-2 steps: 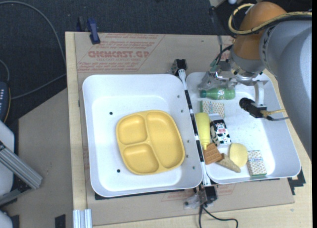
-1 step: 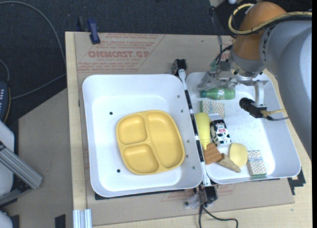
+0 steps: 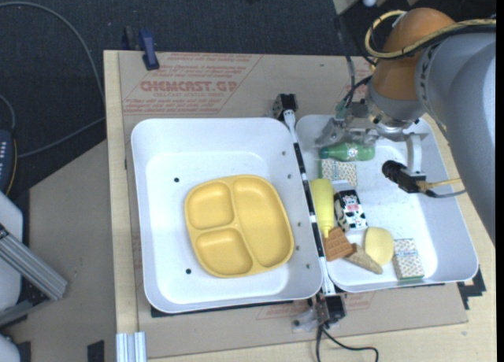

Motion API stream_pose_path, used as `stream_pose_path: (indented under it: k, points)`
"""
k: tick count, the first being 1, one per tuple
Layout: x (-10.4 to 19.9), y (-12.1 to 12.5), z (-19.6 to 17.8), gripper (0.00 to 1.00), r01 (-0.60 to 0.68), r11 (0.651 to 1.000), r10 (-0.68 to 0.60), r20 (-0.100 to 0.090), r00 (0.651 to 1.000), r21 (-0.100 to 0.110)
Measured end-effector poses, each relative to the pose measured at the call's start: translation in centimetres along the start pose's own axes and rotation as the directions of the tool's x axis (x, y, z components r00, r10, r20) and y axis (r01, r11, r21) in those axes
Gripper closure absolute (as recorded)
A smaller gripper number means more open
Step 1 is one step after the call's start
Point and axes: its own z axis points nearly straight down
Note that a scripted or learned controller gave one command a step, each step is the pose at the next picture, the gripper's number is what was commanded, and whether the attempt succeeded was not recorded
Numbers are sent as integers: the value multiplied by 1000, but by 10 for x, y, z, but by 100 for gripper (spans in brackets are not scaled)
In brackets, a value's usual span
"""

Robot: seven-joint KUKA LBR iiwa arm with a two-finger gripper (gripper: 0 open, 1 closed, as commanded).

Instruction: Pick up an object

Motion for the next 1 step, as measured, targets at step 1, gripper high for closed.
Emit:
stream_pose_path:
  k: [1]
  points:
    - [0,1,-11,100,1,1000,-1,1,1000,-3]
